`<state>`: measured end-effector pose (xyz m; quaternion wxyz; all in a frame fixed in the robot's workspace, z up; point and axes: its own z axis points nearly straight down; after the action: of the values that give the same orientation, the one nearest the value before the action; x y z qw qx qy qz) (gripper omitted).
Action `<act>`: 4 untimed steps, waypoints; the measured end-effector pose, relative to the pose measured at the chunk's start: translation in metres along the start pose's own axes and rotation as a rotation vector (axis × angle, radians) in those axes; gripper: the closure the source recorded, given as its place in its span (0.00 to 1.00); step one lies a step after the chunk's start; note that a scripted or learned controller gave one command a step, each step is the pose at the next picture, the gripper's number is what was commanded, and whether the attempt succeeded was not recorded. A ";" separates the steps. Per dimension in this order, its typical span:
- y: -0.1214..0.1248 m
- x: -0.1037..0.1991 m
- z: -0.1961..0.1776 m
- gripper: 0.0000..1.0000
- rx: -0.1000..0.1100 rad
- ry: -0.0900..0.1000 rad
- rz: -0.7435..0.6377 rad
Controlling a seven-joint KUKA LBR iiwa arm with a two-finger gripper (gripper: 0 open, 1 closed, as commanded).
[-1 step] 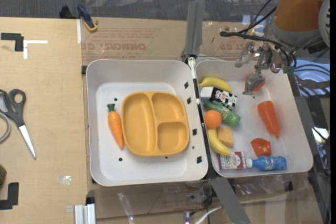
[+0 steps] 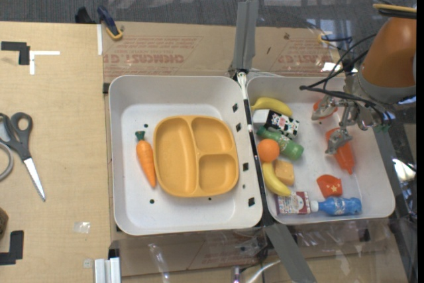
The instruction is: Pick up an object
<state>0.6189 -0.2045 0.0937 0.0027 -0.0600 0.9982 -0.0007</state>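
Mostly the arm (image 2: 391,53) is cut off at right; gripper (image 2: 339,141) fingers' state can't be told, red piece (image 2: 344,157) seen just below.

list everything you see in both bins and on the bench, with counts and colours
divided plate: 1, yellow-orange, left bin
carrot: 1, orange with green top, left bin, beside plate
bananas: 2, yellow, right bin, left side
cow-patterned toy: 1, black and white, right bin
orange: 1, orange, right bin
bottle: 1, blue, right bin front
carton: 1, red and white, right bin front
scissors: 1, grey, bench left
gripper: 1, silver, over right bin
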 end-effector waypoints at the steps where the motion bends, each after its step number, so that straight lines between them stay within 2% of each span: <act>1: 0.000 -0.002 -0.011 1.00 0.003 -0.006 -0.003; 2: 0.000 -0.002 -0.011 0.00 0.003 -0.005 -0.003; 3: -0.016 0.010 0.000 0.00 0.001 0.001 -0.027; 4: -0.016 0.008 -0.011 1.00 0.004 -0.005 -0.029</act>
<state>0.6129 -0.2216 0.1050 0.0052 -0.0746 0.9972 -0.0025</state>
